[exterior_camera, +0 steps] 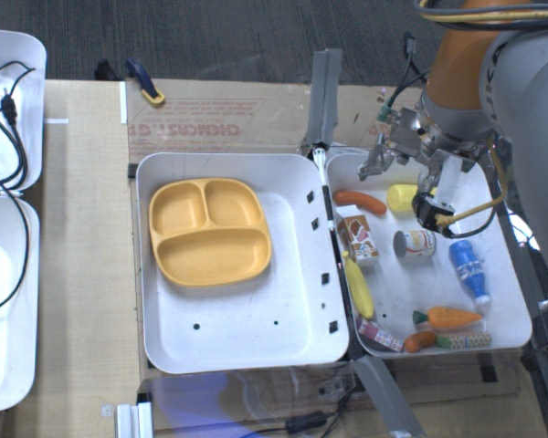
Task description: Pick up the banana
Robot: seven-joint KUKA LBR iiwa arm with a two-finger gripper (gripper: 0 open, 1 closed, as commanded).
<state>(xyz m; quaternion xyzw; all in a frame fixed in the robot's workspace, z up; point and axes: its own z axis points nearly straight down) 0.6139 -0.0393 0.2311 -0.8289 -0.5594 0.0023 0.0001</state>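
Claw [381, 164] above right bin's [516, 322] far edge, grip state unclear, one banana [358, 286], two carrots, one yellow tray [210, 231]

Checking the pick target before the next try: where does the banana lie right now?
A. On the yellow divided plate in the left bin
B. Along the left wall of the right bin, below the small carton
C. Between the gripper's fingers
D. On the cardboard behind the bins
B: the banana lies lengthwise against the left wall of the right bin, just below the small carton, well apart from the gripper up by the bin's far edge.
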